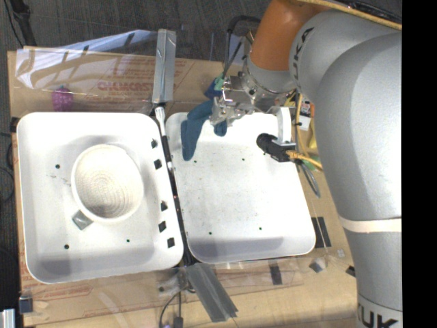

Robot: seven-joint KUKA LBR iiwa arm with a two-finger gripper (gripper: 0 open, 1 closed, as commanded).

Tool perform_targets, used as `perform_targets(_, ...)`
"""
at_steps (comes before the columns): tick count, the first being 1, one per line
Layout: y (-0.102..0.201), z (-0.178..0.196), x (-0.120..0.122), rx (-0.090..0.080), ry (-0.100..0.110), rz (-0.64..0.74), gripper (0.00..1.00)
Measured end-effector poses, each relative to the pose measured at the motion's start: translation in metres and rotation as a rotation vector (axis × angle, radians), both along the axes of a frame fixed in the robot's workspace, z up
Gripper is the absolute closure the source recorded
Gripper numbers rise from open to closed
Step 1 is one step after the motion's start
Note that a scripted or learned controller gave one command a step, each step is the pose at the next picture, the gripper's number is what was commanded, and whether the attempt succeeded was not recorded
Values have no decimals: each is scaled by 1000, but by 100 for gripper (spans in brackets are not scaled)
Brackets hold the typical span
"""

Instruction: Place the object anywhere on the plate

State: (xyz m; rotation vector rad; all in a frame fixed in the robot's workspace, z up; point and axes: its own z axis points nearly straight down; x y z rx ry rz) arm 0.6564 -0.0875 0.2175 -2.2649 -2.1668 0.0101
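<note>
Seen from above at a slant, two shallow white bins sit side by side on a bench. The left bin point(41, 251) holds a round white plate point(108, 182), which lies flat near the bin's middle. A small grey piece point(81, 220) rests just beside the plate's lower left edge.

The large grey arm point(355, 135), with its orange band point(280, 33), reaches in from the right over the far edge of the right bin point(239, 203). Its gripper point(222, 118) hangs above that bin's upper left corner. A blue cloth point(191, 130) dangles from the gripper, pinched at its top end between the closed fingers, its loose lower end drooping toward the bin's left wall. The cloth is well apart from the plate.
</note>
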Motion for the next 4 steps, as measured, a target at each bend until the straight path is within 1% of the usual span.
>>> perform_targets(1, -89, 30, -4, 1, -4, 111, 100)
perform_targets(2, -14, -6, -56, 2, -1, 225, 100)
perform_targets(3, 83, 82, -44, 0, -3, 165, 100)
perform_targets(4, 168, 57, -54, -2, -1, 192, 100)
